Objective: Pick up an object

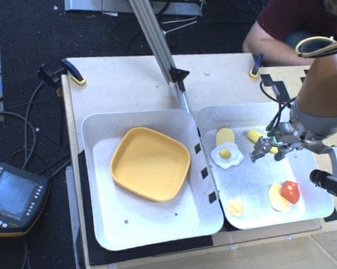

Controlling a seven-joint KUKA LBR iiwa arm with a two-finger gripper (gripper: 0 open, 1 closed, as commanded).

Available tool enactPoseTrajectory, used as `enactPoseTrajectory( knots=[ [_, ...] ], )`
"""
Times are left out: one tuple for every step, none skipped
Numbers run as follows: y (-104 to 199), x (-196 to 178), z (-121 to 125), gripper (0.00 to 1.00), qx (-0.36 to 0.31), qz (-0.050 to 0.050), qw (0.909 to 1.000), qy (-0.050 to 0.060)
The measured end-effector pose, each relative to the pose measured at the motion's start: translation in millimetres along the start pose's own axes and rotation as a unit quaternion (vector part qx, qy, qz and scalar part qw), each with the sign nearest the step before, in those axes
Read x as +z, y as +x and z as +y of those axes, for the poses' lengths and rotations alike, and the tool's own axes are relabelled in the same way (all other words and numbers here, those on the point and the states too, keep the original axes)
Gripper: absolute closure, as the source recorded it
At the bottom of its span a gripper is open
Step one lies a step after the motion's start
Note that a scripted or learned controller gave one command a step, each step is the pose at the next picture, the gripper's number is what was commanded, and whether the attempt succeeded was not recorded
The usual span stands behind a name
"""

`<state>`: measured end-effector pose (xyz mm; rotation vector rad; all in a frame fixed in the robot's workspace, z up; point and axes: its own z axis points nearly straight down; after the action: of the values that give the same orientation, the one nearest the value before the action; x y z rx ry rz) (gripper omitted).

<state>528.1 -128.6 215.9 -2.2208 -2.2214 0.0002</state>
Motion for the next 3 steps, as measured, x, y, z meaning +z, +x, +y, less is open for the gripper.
enactPoseTrajectory(
  knots=[
    [0.0,0.1,0.0,0.0,0.0,0.0,1.0,0.0],
    [-1.3,42.6,-3.5,0.0,0.0,0.0,1.0,0.002],
    [-0.7,105.3,-7.9,0.0,0.0,0.0,1.0,0.003]
  ],
)
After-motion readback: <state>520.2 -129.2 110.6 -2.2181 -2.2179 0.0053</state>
